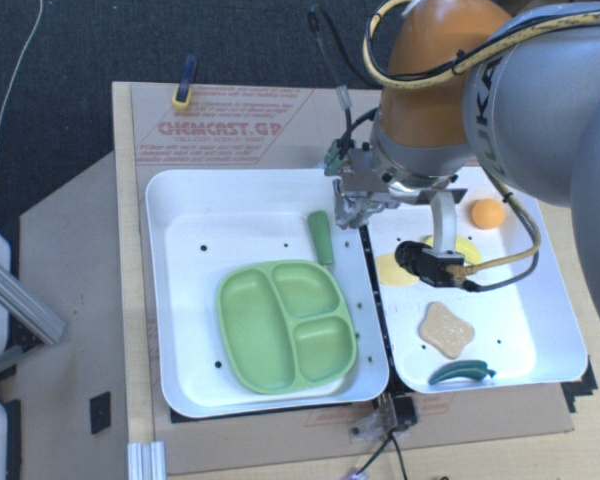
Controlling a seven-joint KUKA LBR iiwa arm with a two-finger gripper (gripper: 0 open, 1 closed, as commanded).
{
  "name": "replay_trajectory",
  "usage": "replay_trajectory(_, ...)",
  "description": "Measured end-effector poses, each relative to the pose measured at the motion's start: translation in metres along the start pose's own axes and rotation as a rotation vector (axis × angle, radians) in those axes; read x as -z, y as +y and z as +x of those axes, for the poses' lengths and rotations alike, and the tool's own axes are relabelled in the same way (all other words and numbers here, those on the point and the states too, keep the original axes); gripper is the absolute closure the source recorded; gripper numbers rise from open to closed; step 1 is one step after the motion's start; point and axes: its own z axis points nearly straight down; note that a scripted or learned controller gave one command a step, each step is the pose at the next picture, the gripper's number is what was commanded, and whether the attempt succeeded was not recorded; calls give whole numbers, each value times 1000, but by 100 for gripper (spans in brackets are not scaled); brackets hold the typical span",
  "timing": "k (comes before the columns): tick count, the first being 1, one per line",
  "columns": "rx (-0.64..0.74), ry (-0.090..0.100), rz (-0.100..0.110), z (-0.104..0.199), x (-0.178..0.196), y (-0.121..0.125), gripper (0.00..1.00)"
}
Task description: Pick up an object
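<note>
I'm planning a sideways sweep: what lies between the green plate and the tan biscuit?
In the camera view, only bare bin floor and the two bins' adjoining walls lie between the plate and the biscuit.

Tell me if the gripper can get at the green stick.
Probably yes. The stick lies uncovered in the left bin, with the gripper close by. That bin's right wall beside it may crowd the grasp.

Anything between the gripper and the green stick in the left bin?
Nothing visible. The gripper sits by the right wall of the left bin, just beside the green stick; the divided green plate lies nearer the camera, off that path.
</note>
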Motion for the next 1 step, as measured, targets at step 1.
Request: replay_trajectory(1, -5, -1, -1, -3, 0, 0, 0)
